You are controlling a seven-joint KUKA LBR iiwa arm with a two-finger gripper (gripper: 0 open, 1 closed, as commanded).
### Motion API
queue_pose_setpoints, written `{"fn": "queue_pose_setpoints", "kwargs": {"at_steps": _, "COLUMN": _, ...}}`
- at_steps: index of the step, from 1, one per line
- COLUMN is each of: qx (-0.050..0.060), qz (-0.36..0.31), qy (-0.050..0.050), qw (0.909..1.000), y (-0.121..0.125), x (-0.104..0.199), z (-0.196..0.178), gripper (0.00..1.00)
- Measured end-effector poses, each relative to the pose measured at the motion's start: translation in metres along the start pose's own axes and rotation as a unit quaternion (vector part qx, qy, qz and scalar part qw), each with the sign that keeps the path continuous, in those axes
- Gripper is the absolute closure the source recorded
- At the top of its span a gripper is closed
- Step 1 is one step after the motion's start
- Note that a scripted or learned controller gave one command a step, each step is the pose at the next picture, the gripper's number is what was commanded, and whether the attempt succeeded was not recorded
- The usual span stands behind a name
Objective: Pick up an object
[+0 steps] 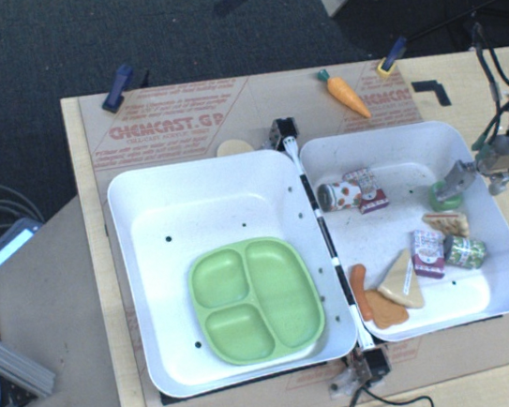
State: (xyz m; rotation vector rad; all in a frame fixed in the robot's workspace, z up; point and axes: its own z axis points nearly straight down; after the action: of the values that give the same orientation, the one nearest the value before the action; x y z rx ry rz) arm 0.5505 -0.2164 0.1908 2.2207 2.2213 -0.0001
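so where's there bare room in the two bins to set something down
Left bin: a bare strip all around the green divided plate, widest along the far wall. Right bin: bare floor between the can and the far wall. Its near half is crowded: cheese wedge, purple packet and green can cluster, with the gripper at the right rim.

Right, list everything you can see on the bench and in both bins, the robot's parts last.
Bins: two, white, side by side on the bench.
Divided plate: one, light green, in the left bin.
Can: one, red and white, lying in the right bin's upper left.
Wedge: one, pale yellow, right bin, lower middle.
Flat pieces: orange, under the wedge.
Packet: one, purple and white, beside the wedge.
Round item: one, green, right of the packet.
Carrot: one, orange, on the board behind the right bin.
Clamps: two, blue, at the board's far edge.
Gripper: one, grey, over the right bin's right side.
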Motion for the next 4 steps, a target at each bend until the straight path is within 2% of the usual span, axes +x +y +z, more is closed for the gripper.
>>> {"fn": "queue_pose_setpoints", "kwargs": {"at_steps": 1, "qx": 0.001, "qz": -0.003, "qy": 0.006, "qw": 1.0000, "y": 0.017, "x": -0.001, "z": 0.106, "gripper": 0.00}}
{"fn": "queue_pose_setpoints", "kwargs": {"at_steps": 2, "qx": 0.001, "qz": -0.001, "qy": 0.002, "qw": 1.0000, "y": -0.016, "x": 0.002, "z": 0.106, "gripper": 0.00}}
{"fn": "queue_pose_setpoints", "kwargs": {"at_steps": 3, "qx": -0.001, "qz": -0.003, "qy": 0.004, "qw": 1.0000, "y": 0.085, "x": 0.001, "z": 0.105, "gripper": 0.00}}
{"fn": "queue_pose_setpoints", "kwargs": {"at_steps": 4, "qx": 0.001, "qz": 0.000, "qy": 0.001, "qw": 1.0000, "y": 0.052, "x": 0.016, "z": 0.106, "gripper": 0.00}}
